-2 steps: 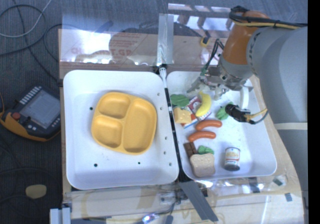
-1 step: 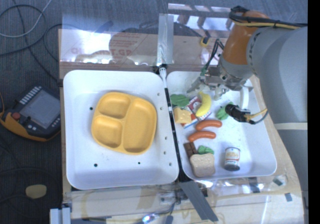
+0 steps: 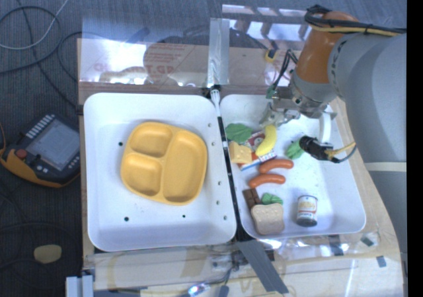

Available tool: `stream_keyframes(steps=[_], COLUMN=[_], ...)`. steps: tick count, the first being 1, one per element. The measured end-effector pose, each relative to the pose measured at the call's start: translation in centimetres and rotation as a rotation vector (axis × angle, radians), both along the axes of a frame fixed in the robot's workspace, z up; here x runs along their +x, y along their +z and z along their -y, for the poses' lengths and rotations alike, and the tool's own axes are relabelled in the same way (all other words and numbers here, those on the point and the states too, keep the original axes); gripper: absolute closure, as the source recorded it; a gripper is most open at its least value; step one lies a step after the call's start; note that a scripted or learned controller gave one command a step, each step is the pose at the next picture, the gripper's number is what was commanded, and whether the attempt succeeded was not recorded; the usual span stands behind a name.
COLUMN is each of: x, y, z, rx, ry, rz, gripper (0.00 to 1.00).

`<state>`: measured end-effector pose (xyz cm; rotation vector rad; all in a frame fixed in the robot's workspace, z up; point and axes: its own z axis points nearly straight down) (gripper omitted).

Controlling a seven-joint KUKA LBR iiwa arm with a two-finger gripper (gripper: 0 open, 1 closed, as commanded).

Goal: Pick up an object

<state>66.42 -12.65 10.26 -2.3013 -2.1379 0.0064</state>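
The grey arm [image 3: 370,84] comes in from three o'clock, its orange band [image 3: 320,47] up at about one o'clock, wrist bent down over the back of the right bin [image 3: 350,219]. The gripper [image 3: 281,117] hangs low just above the yellow banana [image 3: 267,140], which lies in the upper middle of that bin. Whether the jaws are spread or pinched I cannot tell from this angle, and nothing is clearly seen between them. Around the banana sit a green leaf [image 3: 238,133] at nine o'clock, a cheese wedge [image 3: 240,154] at seven and two sausages [image 3: 272,171] at six. Further toward six o'clock sit a bread slice [image 3: 268,218] and a small can [image 3: 306,210]. The left bin [image 3: 106,223] holds a yellow divided plate [image 3: 163,163].
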Motion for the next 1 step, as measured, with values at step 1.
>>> stream_keyframes(steps=[1], x=[0.45], y=[11.03], z=[-5.55], rx=[0.001], ry=[-0.018], rz=[0.003], gripper=[1.00])
